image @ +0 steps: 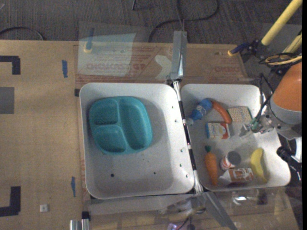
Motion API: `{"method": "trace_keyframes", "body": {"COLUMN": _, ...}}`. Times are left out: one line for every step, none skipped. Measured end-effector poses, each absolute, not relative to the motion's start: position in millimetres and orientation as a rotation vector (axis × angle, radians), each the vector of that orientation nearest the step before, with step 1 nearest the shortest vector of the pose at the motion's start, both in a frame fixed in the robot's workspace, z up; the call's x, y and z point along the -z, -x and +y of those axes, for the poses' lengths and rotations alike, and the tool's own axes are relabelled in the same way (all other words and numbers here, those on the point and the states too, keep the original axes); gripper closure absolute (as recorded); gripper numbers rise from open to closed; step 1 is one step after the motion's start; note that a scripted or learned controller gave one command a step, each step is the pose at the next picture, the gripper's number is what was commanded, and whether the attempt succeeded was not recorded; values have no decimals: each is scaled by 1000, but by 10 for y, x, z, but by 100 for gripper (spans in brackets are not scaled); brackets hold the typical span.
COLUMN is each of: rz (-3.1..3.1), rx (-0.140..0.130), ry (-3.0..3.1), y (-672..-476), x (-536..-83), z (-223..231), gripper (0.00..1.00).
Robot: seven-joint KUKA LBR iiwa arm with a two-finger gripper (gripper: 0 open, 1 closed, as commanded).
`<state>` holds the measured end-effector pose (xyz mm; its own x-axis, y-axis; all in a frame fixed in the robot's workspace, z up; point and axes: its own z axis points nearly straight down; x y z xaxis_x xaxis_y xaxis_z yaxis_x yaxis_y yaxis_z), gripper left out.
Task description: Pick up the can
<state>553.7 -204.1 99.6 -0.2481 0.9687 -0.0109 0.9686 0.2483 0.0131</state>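
Grey and metallic, the gripper (pixel 253 126) hung over the right bin (pixel 273 92), near its right wall; whether its fingers were spread or pressed together could not be told, and nothing showed between them. It sat apart from the can (pixel 230 160), probably poised ahead of a descent. The can lay nearer the front of that bin, between the carrot (pixel 211 165) and the banana (pixel 259 164), touching a small carton (pixel 240 175). Its grey end faced the camera, so its long axis appeared roughly upright, tilted slightly. The teal plate (pixel 120 124) occupied the left bin (pixel 139 186).
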Motion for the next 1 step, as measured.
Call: {"method": "trace_keyframes", "body": {"rz": 2469, "rx": -6, "ry": -1916, "y": -5536, "x": -995, "z": -2041, "gripper": 0}}
